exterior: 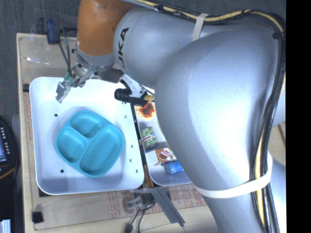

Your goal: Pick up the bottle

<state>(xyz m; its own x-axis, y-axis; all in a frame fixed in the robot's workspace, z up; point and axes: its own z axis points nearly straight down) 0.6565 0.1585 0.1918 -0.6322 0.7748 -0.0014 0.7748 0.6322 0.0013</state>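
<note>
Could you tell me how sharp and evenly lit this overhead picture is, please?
In the camera view, the arm looms large and soft with broad glare on its grey shell; the blue tray is sharp and casts a faint shadow; the claw is small and slightly blurred.

Blue-capped bottle in right bin

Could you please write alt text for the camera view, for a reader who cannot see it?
A grey arm reaches over two white bins, its gripper above the left bin, which holds a blue divided plate. Small packaged items lie in the right bin.
</note>
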